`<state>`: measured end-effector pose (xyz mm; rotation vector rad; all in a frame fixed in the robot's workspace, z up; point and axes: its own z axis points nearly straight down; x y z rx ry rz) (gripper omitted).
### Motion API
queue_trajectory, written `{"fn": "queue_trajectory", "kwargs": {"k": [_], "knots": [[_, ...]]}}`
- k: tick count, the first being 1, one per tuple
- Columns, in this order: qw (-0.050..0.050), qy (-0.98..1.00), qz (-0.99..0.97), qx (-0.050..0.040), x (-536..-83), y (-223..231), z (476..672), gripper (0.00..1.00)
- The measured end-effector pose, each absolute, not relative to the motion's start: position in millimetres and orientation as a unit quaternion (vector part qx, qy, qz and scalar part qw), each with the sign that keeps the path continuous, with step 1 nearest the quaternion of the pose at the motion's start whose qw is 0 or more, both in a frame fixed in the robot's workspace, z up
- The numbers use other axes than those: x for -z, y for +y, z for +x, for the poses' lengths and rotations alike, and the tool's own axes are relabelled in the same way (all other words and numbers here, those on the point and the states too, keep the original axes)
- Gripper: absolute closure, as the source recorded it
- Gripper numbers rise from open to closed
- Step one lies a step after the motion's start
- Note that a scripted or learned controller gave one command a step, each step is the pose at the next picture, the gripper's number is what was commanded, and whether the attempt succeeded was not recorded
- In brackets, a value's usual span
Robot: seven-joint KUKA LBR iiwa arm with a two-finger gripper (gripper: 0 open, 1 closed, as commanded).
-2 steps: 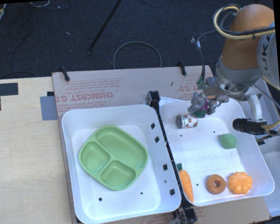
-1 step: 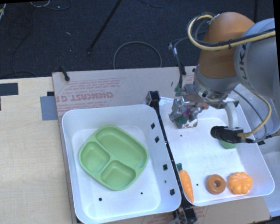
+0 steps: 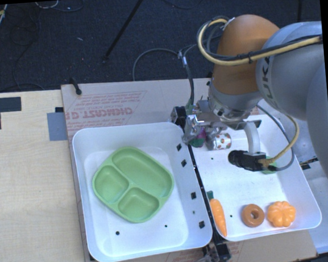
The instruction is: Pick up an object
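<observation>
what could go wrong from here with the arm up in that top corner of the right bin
1. The gripper sits right at the wall between the two bins, so pushing further could hit or snag the rim.
2. A small spotted object lies close beside it at the corner, easy to nudge away rather than grasp.
3. The carrot, donut and pumpkin lie far off at the near edge.

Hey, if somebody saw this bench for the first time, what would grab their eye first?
Probably the big grey arm with its orange band, reaching in from the right over the far end of the right bin. Next, the green divided plate lying in the left bin. Then the carrot, donut and small pumpkin along the right bin's near edge.
</observation>
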<state>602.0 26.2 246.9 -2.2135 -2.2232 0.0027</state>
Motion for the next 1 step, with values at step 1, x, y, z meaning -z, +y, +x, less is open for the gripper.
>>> {"fn": "queue_trajectory", "kwargs": {"k": [1], "knots": [[0.003,-0.709,-0.705,-0.0015,-244.2,83.7,587.4,1.0]]}}
